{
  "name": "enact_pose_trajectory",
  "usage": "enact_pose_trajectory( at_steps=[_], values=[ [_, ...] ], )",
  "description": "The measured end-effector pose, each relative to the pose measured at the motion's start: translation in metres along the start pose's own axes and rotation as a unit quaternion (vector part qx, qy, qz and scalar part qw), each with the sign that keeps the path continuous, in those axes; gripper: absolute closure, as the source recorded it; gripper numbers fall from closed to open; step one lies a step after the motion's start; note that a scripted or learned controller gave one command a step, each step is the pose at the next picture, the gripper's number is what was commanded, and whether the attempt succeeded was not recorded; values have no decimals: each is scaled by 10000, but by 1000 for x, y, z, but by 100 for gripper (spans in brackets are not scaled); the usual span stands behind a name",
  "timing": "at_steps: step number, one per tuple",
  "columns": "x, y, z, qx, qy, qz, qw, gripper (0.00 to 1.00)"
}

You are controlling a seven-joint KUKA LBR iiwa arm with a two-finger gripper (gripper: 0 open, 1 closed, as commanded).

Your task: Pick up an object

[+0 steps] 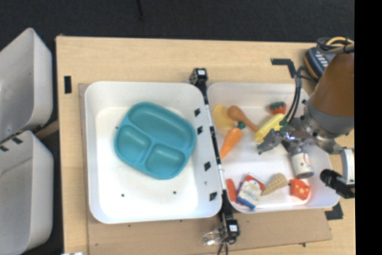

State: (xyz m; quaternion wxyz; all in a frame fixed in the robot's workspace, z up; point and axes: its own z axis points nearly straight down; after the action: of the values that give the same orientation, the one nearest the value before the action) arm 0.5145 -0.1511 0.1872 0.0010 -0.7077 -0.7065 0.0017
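Over the right bin [218,92], near its far right corner, my gripper [270,141] hangs low just beside the toy banana [268,126], which lies tilted toward the far edge. From this slanted view the jaws are a dark cluster against the white floor, and I cannot tell whether they are spread or pressed together; nothing shows pinched between them.

I judge the banana to be the pick, since it is nearest. To do this well I would centre over its middle, turn the wrist so the jaws cross its narrow width, and come straight down. The toy carrot [231,140] lies near on the left, and a small white bottle [301,163] stands just beside the wrist, so a sideways drift could knock either. A drumstick-shaped toy [240,116] sits toward the divider edge, so I would lift straight up.

Along the near edge lie a small printed carton [249,193], a toy ice-cream cone [275,183] and a red toy [300,189]. The carton and bottle carry printing, but it is too small to read. The blue divided plate [155,140] sits alone in the left bin [95,200].
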Motion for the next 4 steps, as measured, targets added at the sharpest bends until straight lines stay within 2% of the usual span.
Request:
enact_pose_trajectory(
  at_steps=[1, 2, 3, 4],
  values=[
    [-4, -1, 63, 2, 3, 0, 10000, 0],
    [-5, -1, 88, -9, -1, 13, 10000, 0],
    [-6, 0, 76, -35, -1, 52, 10000, 100],
    [0, 7, 18, -53, -4, -22, 10000, 100]
  ],
)
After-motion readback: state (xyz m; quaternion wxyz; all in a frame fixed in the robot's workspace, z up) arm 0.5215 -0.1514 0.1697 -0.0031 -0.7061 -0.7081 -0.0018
